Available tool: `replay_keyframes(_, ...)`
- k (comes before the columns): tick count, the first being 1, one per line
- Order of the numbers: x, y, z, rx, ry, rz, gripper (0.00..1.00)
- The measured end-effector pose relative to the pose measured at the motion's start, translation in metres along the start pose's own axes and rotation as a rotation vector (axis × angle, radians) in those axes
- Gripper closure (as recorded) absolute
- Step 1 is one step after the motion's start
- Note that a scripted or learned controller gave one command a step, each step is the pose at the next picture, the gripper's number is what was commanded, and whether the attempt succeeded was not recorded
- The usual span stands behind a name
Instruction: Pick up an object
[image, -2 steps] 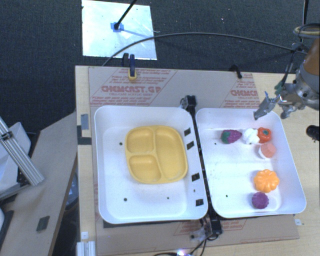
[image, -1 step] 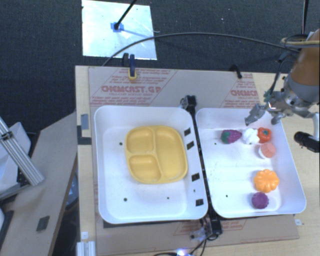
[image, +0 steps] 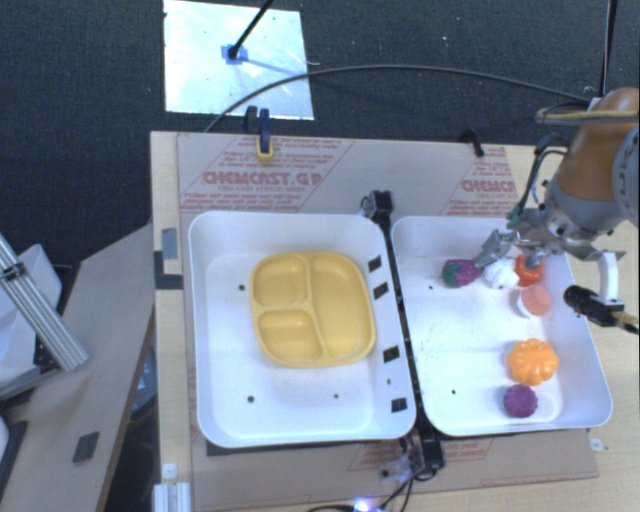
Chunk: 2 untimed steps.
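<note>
Right bin (image: 455, 420): purple-green toy (image: 460, 272) at far left, just beside the pincer (image: 497, 250); orange pumpkin (image: 532, 360) and purple ball (image: 519, 400) near the front. Pincer low over the bin's far side; grip state cannot be told, possibly nothing held. Left bin (image: 215, 400): yellow divided tray (image: 310, 308).

right bin's (image: 598, 400) left half open (toys (image: 531, 360) right)

Bench (image: 168, 330) bears printed board (image: 300, 170), two white bins: left (image: 215, 300), right (image: 440, 400).
</note>
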<state>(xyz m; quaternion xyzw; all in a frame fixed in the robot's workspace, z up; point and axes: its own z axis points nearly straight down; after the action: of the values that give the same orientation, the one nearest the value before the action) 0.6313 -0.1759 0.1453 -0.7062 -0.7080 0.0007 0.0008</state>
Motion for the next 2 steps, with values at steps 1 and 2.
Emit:
replay_keyframes(1,-0.0026,0.0055,0.0294,-0.023,-0.007,-0.002,0.00)
replay_keyframes(2,-0.0026,0.0043,0.0230,-0.019,-0.006,-0.002,1.00)
